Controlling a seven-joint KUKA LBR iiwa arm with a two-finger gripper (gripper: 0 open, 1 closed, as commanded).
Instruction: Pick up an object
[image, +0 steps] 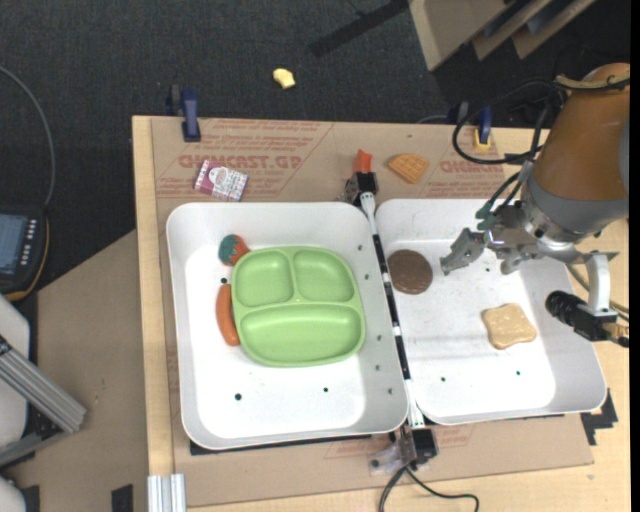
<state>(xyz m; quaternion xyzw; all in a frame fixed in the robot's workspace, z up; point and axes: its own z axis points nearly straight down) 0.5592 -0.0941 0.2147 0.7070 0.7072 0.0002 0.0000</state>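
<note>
Two pieces lie loose in the right bin (570, 395): a brown round disc (410, 271) up against that bin's left wall, and a tan toast-shaped piece (509, 325) nearer the middle, well apart from the disc. The gripper (487, 254) hangs over the bin's upper part, between the two pieces and just right of the disc; its two grey fingers are spread apart with nothing between them, and neither finger touches the disc or the toast piece. Above it the grey arm with its orange band (597, 130) comes in from the right. In the left bin (190, 330) a green divided tray (297, 305) with three compartments sits in the middle, an orange sausage-shaped piece (227, 315) lies along its left edge, and a small red and teal piece (233, 248) rests at its upper left corner. On the cardboard sheet (300, 155) behind the bins lie a small printed packet (220, 180) at the left and a waffle-like cracker (407, 167) further right. Blue clamps (187, 112) grip the sheet's far edge. A small yellow scrap (285, 77) lies on the dark floor beyond.
</note>
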